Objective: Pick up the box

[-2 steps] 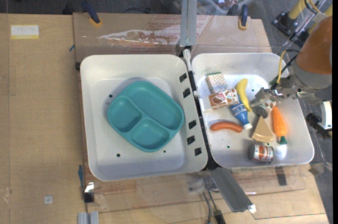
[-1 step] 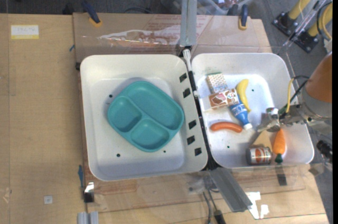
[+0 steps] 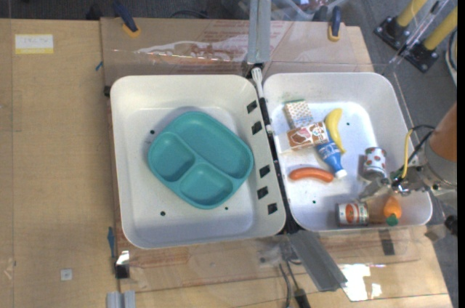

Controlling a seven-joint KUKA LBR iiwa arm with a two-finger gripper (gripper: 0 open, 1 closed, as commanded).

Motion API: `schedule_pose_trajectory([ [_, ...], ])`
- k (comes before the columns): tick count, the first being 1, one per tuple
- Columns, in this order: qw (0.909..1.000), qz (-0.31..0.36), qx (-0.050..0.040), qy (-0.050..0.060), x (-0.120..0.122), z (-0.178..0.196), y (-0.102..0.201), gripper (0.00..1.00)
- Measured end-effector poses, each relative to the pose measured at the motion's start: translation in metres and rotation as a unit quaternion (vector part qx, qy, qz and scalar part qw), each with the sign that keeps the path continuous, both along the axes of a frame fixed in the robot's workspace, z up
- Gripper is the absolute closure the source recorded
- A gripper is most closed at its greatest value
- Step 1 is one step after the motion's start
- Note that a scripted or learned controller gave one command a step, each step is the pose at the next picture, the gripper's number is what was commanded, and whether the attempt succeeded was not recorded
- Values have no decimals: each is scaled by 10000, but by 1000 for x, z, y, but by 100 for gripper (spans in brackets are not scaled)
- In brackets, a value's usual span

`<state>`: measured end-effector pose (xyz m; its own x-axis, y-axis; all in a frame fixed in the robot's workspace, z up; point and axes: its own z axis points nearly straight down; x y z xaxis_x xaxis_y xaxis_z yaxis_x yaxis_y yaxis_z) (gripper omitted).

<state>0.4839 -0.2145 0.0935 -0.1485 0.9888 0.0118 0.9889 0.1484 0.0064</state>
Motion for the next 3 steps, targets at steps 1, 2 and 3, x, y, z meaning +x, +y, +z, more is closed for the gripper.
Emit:
schedule_pose_trajectory([
  [1,9999,69,-73,-1,136,99,-7,0],
  [2,9971,-763,-65,4,185,0,90,0],
  [3,9972,-742,-74,-7,186,12,91,100],
])
